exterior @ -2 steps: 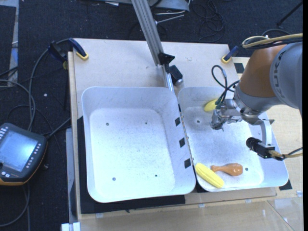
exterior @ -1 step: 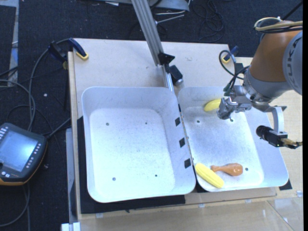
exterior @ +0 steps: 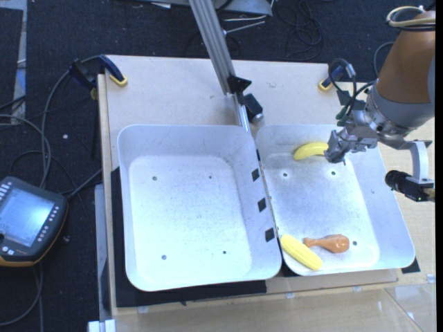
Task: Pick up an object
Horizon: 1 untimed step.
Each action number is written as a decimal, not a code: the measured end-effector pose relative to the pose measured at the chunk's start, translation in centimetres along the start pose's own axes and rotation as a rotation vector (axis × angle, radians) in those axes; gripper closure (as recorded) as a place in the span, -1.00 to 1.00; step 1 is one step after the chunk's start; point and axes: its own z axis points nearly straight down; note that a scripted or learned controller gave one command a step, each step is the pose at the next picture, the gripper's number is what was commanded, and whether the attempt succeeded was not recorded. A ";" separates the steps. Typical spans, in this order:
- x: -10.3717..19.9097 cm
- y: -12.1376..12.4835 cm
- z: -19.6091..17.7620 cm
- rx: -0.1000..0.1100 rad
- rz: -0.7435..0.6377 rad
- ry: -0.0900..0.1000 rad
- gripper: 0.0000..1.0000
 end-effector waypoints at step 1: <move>5.6 0.7 1.5 0.005 -0.005 0.002 1.00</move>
